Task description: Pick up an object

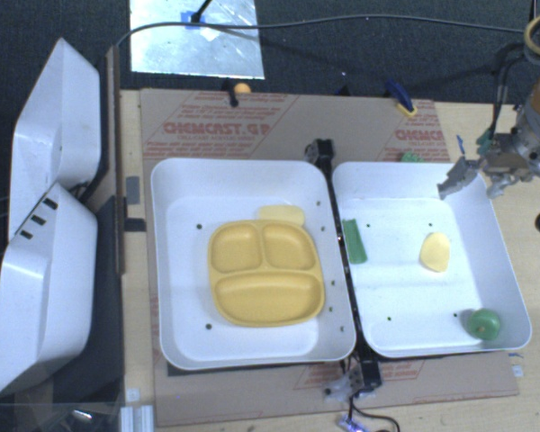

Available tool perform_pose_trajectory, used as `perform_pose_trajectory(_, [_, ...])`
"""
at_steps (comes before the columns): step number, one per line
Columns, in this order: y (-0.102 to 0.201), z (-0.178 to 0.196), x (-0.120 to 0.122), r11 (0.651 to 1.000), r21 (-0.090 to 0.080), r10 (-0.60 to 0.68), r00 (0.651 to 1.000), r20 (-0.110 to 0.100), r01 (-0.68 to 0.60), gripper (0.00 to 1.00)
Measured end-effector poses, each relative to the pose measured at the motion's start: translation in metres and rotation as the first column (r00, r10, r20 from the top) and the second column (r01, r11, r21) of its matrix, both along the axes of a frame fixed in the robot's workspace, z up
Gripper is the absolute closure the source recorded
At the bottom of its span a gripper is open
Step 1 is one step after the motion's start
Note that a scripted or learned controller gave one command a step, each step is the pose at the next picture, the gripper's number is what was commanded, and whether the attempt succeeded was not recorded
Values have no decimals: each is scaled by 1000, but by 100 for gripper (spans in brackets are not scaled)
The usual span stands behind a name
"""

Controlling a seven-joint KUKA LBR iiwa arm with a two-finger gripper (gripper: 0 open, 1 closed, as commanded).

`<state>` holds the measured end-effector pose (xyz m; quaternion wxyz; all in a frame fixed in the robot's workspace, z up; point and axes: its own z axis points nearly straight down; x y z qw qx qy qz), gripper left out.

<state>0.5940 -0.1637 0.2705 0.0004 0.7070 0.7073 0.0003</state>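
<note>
Pale yellow rounded piece [436, 252] in right bin [405, 327]; gripper [476, 180] jaws apart, nothing between.

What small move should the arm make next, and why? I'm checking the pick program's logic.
Probably travel left and down toward the pale yellow piece in the right bin. The gripper sits over that bin's upper right corner with nothing between its fingers, and that piece lies nearest, apart from the green block and green ball.
</note>
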Motion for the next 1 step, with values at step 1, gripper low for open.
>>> perform_pose_trajectory(1, [15, 1, -65, 998, 1, -58, 998, -1, 58, 0])
